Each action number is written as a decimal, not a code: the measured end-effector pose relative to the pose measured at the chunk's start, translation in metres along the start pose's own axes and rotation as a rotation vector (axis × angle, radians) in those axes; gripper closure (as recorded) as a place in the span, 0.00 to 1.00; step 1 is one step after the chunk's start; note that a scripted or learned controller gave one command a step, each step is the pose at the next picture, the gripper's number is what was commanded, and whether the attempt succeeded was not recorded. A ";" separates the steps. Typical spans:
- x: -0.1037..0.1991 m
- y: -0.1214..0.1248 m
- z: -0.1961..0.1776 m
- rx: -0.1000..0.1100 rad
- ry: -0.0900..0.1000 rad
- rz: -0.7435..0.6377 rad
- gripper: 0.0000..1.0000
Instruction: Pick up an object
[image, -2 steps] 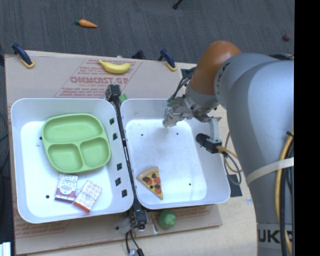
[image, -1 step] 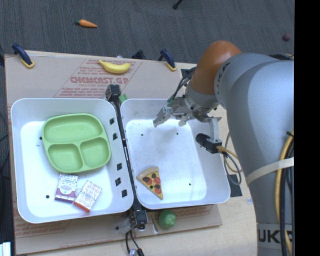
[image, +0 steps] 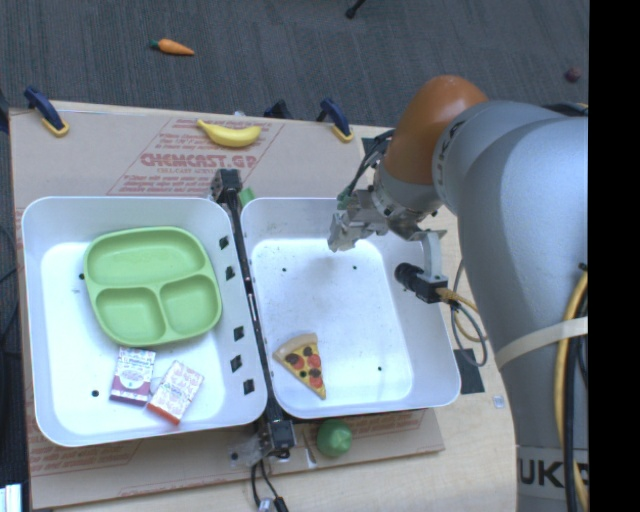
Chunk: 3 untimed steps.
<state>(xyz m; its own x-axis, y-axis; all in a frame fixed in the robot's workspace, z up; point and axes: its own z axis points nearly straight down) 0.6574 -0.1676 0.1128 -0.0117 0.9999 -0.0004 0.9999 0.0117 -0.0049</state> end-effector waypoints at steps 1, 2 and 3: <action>0.000 0.000 0.000 0.000 0.000 0.000 0.00; 0.036 0.000 0.021 -0.001 0.000 0.005 0.00; 0.036 0.000 0.010 0.000 0.000 0.002 1.00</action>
<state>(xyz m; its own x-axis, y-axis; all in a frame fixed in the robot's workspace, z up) 0.6569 -0.1319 0.1025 -0.0094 1.0000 -0.0009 0.9999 0.0094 -0.0046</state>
